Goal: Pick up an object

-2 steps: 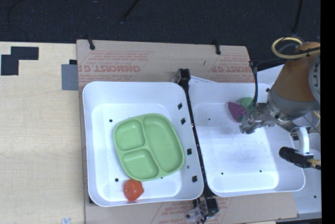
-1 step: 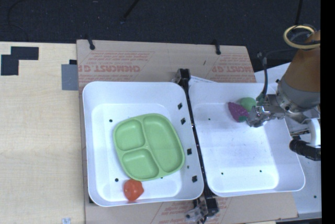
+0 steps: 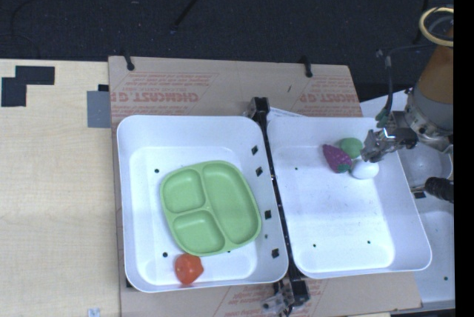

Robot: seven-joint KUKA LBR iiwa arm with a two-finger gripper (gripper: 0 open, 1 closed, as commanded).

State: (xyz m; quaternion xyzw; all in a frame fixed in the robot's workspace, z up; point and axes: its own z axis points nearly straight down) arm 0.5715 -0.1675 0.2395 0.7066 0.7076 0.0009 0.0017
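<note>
- Left bin (image 3: 141,160): we see a green divided plate (image 3: 210,207), with a small red object (image 3: 188,268) at its near edge.
- Right bin (image 3: 400,234): purple piece (image 3: 337,157), green round piece (image 3: 351,147), white piece (image 3: 364,169), clustered at the far right corner.
- hand (image 3: 375,144) is over that cluster; we cannot tell its state.

Glossy white plastic bins (image 3: 141,138)

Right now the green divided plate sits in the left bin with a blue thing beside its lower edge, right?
Nearly. The camera view shows the green divided plate in the left bin, but the thing beside its lower edge is orange-red, not blue.
</note>
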